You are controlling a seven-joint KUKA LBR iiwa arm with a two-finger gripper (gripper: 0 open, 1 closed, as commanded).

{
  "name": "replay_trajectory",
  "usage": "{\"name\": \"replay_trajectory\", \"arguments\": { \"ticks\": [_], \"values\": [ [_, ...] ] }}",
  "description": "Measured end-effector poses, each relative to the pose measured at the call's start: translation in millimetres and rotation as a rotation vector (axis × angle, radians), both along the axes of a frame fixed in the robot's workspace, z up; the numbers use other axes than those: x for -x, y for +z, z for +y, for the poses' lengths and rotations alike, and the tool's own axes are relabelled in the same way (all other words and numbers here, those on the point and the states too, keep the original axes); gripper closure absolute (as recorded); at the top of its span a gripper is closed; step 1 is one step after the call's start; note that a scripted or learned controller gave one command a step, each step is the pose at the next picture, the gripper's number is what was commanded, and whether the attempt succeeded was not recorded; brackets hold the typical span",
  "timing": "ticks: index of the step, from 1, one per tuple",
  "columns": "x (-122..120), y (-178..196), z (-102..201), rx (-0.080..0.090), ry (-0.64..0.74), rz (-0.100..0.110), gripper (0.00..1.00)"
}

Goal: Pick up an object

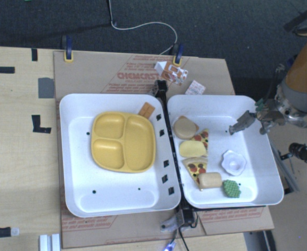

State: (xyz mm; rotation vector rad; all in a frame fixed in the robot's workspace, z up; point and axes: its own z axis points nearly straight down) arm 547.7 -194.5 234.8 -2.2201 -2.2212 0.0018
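Observation:
The right bin holds several toy foods along its left side: a tan round piece, a pizza slice, a pale yellow piece, a second pizza slice, a tan block, a green knobbly piece and a white cup-like piece. My gripper hangs over the bin's upper right part, above and right of the white piece. It is open and nothing lies between its fingers.
The left bin holds a yellow divided plate and a small brown block at its far right corner. Paper tags lie on the cardboard behind the bins. A cable runs across the dark floor.

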Motion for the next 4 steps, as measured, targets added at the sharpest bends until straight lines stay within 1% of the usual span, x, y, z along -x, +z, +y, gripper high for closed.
{"name": "replay_trajectory", "arguments": {
  "ticks": [1, 2, 3, 4],
  "values": [
    [-38.6, -96.4, 43.8, -0.004, 0.005, 0.007, 0.0],
    [-59.8, -152.8, 77.0, -0.001, 0.004, 0.0, 0.0],
    [-100.4, -150.4, 103.6, 0.0, 0.005, -0.003, 0.0],
    [-97.1, -150.6, 87.1, 0.001, -0.001, 0.0, 0.0]
  ]
}}
